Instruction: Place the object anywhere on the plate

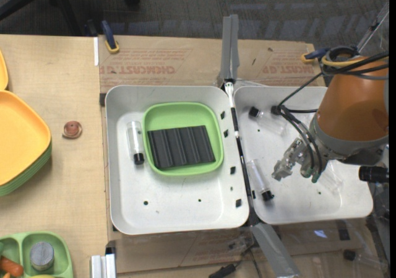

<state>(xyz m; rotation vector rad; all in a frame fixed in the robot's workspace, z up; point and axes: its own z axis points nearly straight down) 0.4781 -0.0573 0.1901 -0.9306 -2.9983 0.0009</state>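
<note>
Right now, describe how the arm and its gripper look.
The arm is a rounded grey body with a broad orange band above the wrist. Black cables loop across its top and trail down toward the gripper, a small metallic, silvery assembly with dark and greenish bits among the wiring.

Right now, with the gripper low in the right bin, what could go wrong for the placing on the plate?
The clear tubes are transparent on the white right bin, so the gripper may miss them. The green plate already carries a dark ribbed block, so a tube could roll off it.
</note>
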